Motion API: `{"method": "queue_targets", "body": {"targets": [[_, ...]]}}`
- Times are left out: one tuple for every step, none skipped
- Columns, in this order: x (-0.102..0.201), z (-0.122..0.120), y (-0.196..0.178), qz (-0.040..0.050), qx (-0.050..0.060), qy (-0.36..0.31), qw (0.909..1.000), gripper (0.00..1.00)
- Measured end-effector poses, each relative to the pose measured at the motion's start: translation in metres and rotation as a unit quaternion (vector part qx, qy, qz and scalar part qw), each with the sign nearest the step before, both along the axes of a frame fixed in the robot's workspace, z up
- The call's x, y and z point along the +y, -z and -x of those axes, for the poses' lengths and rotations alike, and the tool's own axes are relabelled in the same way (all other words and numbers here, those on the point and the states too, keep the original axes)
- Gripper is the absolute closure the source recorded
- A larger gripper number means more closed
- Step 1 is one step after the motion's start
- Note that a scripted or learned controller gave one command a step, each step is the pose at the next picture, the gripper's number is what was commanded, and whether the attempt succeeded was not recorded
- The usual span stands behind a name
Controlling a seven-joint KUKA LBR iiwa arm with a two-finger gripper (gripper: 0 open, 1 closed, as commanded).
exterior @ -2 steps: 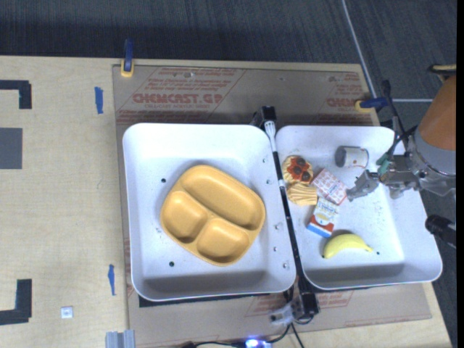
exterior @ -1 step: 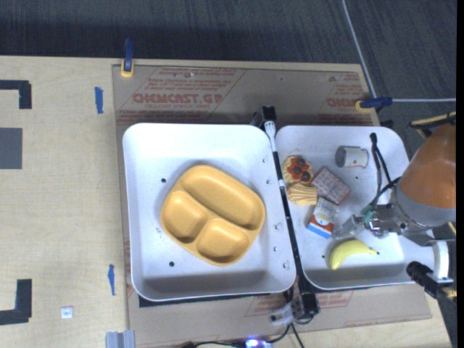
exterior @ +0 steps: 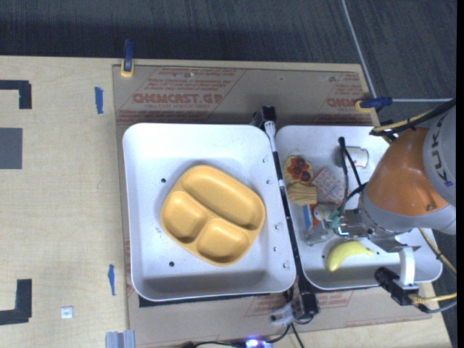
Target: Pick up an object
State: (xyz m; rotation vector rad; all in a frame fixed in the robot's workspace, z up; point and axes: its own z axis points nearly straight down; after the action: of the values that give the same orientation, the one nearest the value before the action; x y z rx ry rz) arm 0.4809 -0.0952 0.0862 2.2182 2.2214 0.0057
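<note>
- Grey and orange, the arm (exterior: 406, 183) reaches into the right bin (exterior: 428, 272) from the right edge of the table (exterior: 58, 216); its tool (exterior: 346, 227) sits low over the bin's middle, and whether it is wide or narrow cannot be told.
- Just below the tool, a yellow banana (exterior: 348, 254) lies near the bin's front edge, not visibly gripped.
- Left of the tool, small packets and a wooden block (exterior: 302, 192) crowd the bin's left side.
- Across the divider, the left bin (exterior: 145, 151) carries a yellow three-compartment tray (exterior: 212, 214) at its centre.
</note>
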Motion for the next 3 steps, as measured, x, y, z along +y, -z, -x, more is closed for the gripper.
{"method": "queue_targets", "body": {"targets": [[-0.001, -0.002, -0.011, 0.0015, -0.003, 0.001, 1.0, 1.0], [-0.001, -0.002, -0.011, 0.0015, -0.003, 0.001, 1.0, 0.0], [0.003, 0.001, 0.0, 0.0004, 0.001, 0.001, 1.0, 0.0]]}}
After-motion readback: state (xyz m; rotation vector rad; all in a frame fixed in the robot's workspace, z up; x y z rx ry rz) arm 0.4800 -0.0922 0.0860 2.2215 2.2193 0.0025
